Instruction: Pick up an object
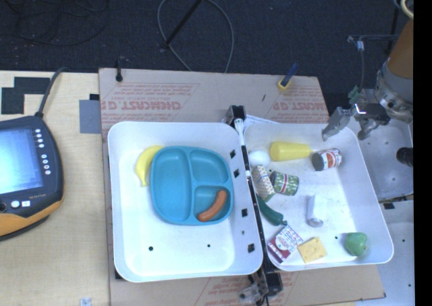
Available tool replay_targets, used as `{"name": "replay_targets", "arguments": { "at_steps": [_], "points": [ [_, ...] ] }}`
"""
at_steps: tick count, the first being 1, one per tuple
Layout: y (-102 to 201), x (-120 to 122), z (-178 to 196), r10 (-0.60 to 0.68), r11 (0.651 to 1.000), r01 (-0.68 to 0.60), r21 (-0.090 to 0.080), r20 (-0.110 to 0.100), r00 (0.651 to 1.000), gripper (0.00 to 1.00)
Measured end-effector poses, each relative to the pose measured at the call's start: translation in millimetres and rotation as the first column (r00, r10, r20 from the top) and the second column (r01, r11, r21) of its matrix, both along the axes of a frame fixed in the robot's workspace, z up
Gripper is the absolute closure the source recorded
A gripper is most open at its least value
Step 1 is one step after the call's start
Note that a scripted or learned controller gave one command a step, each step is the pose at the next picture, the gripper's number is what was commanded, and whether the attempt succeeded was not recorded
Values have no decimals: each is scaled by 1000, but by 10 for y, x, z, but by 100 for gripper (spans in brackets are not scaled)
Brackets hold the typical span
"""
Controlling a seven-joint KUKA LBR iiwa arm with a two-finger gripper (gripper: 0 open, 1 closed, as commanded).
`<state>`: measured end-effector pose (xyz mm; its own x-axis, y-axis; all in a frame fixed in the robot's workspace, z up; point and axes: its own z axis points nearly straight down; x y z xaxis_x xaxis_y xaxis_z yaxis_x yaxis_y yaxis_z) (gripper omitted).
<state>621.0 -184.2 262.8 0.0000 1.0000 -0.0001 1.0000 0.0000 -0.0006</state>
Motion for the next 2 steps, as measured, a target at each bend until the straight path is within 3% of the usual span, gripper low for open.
{"name": "replay_targets", "arguments": {
  "at_steps": [1, 2],
  "points": [
    [-239, 242, -1389, 2, 1000, -2, -4, 12, 1000, 0],
    [-265, 216, -1468, 2, 1000, -2, -8, 18, 1000, 0]
  ]
}}
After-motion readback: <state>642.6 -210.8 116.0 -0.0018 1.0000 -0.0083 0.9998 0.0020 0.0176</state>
